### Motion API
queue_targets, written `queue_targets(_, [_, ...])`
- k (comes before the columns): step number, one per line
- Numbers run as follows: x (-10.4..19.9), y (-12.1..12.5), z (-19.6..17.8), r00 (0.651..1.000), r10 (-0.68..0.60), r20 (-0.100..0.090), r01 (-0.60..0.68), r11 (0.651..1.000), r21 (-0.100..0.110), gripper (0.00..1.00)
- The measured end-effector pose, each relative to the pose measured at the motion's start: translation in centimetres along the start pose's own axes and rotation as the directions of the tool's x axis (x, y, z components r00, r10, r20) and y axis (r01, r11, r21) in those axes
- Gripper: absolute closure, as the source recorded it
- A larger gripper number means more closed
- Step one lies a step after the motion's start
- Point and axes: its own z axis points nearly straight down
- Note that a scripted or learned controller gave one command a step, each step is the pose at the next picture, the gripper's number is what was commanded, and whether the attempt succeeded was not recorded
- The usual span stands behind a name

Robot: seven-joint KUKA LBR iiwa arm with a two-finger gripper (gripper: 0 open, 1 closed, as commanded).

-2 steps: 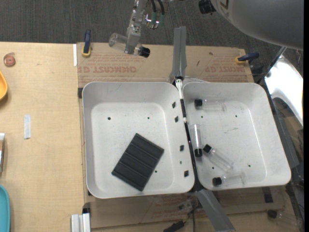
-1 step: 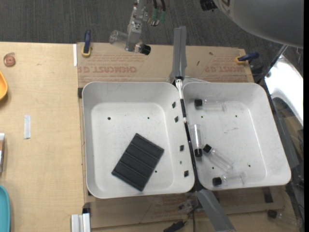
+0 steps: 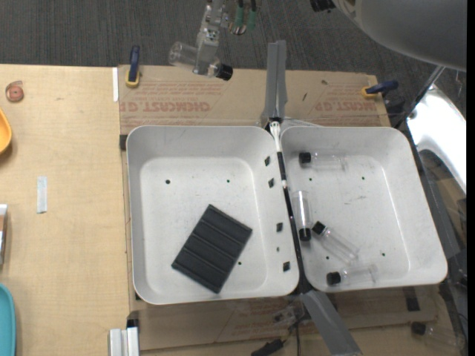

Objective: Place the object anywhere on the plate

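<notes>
plate in left bin, tubes in right bin

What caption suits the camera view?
Tool holding a clear vial above the left bin with its black plate.

Up top, dark grey carpeted floor runs across the whole width behind the desk, whose pale wood surface spreads out on the left. A sheet of brown cardboard with reversed red lettering lies on it, pinned at the back by a blue-and-yellow clamp on the left and another clamp on the right. A grey metal bar stands between them. At the desk's left edge sit an orange dish, a teal object and a small pale strip. Lighting is even, shadows soft.
</notes>
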Motion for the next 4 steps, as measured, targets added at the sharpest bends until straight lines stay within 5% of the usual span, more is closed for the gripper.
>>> queue_targets(4, [-0.5,0.2,-3.2,1.000,0.001,0.006,-0.001,1.000,-0.003,1.00])
